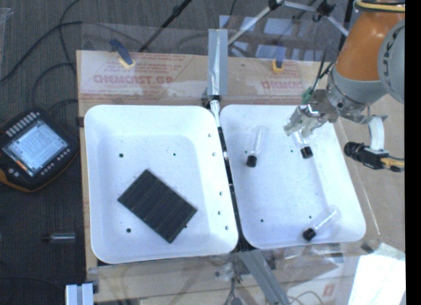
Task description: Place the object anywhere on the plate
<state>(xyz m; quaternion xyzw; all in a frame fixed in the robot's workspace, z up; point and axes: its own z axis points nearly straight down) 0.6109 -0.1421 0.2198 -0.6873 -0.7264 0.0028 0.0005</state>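
We see the bench (99,80) carrying two white bins side by side. The left bin (105,133) holds a dark ribbed plate (158,206), a flat square turned like a diamond, lying toward six o'clock of that bin's floor.

The right bin (283,185) holds three small clear tubes with black caps. One tube (254,148) lies at about ten o'clock of the bin floor, cap toward six. A second tube (320,223) rests at about five o'clock, against the bin's sloping wall, cap toward seven. A third tube (304,147) sits at about one o'clock, directly under the arm's tool.

The arm (368,47), grey with an orange band, comes in from three o'clock and ends above the right bin's one o'clock corner. Its gripper (299,126) hangs over that third tube; the tube's black cap pokes out just below the fingertips, but we cannot tell whether the pincer is released or clenched on it.

Beyond the bench at nine o'clock lies a handheld control pendant (34,149) on the floor.
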